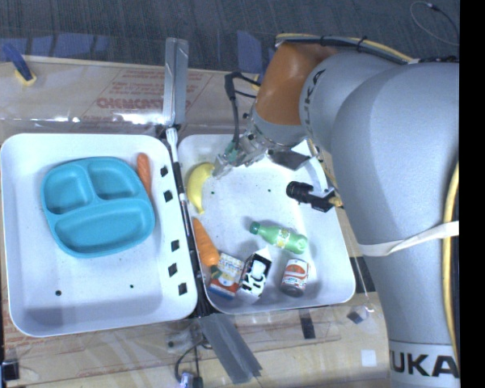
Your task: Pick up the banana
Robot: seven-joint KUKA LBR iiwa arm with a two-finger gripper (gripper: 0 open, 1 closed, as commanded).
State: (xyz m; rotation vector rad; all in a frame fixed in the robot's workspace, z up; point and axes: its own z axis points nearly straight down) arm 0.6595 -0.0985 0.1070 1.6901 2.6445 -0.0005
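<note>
Two white bins [16,241] sit side by side. The left holds one blue, three-section plastic tray [97,203] and one carrot [144,170]. The right holds one curved yellow banana [196,183] at its upper-left corner, a second carrot [206,243], a green bottle [280,237], a can [295,276] and two small cartons [241,274]. The gripper [229,160] hangs just beside the banana; whether its fingers are spread or closed cannot be told. "KUKA" marks the arm [404,176].

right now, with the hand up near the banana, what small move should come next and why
Probably a short shift toward the divider and down. The hand sits at the banana's upper right end, not over its middle, and no fruit shows between the fingers. The banana lies against the left wall of the right bin, with a carrot just below it, so centring over the banana first seems wise.
</note>
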